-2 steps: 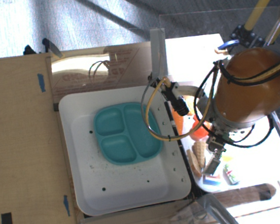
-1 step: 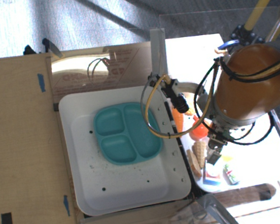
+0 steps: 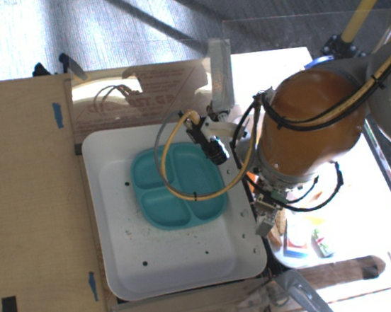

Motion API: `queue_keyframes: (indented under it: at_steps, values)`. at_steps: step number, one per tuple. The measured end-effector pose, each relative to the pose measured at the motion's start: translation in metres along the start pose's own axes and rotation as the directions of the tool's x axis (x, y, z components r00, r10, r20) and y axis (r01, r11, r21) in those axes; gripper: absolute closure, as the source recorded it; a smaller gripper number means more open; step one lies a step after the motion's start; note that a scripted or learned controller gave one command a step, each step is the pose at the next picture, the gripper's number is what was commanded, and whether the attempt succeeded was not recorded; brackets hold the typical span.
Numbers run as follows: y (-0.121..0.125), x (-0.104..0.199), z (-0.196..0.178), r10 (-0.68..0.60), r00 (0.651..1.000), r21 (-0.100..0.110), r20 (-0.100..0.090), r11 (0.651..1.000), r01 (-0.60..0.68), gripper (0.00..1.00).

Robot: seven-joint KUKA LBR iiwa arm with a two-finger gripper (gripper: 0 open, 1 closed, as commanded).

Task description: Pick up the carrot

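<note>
The end effector [image 3: 266,218] hangs below the bulky orange-banded wrist, right over the seam where the left bin [image 3: 117,269] and the right bin [image 3: 367,236] meet, towards the near edge of the desk. It is seen from above and partly masked by cables and its own housing, so I cannot tell whether it is spread or pressed together, and nothing can be seen pinched in it. The carrot is not plainly readable. The best candidate is a thin orange sliver [image 3: 284,227] in the right bin, just beside the end effector on its right and slightly nearer the desk's near edge, with most of it hidden under the wrist. If that is the carrot, the coming move is a very short shift to the right into the right bin, not a reach back over the teal divided plate [image 3: 178,186] in the left bin. Its long axis seems to run roughly from the far edge of the desk to the near edge, but too little shows to be sure. A few small colourful items [image 3: 323,243] lie close by in the same bin and could be caught by mistake.
</note>
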State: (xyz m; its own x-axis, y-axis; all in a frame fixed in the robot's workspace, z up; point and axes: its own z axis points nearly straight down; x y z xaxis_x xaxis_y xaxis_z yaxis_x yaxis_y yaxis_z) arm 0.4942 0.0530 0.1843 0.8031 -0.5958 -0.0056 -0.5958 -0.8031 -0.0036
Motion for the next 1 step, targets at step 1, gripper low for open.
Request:
queue_keyframes:
  at_steps: [1]
  values:
    - [-0.0940, -0.0047, 0.0423, 0.164, 0.986, 0.001, 0.001, 0.986, -0.164, 1.00]
